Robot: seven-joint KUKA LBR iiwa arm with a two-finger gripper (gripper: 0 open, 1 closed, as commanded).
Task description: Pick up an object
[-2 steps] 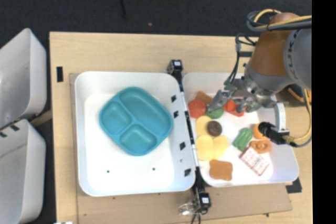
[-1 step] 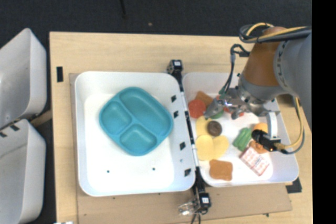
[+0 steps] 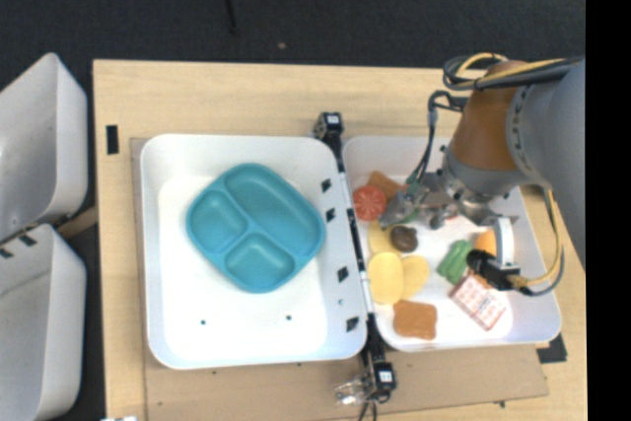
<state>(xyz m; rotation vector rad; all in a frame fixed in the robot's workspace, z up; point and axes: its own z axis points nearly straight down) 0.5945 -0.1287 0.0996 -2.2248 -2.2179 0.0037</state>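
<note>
A small dark brown object (image 3: 403, 238) lies in the right bin (image 3: 537, 315), right of a red tomato-like piece (image 3: 370, 202) and just far of 2 yellow pieces (image 3: 386, 277). My hand (image 3: 419, 209) hangs directly over it, grip state impossible to tell. The left bin (image 3: 168, 320) holds a blue divided tray (image 3: 255, 226).
</note>
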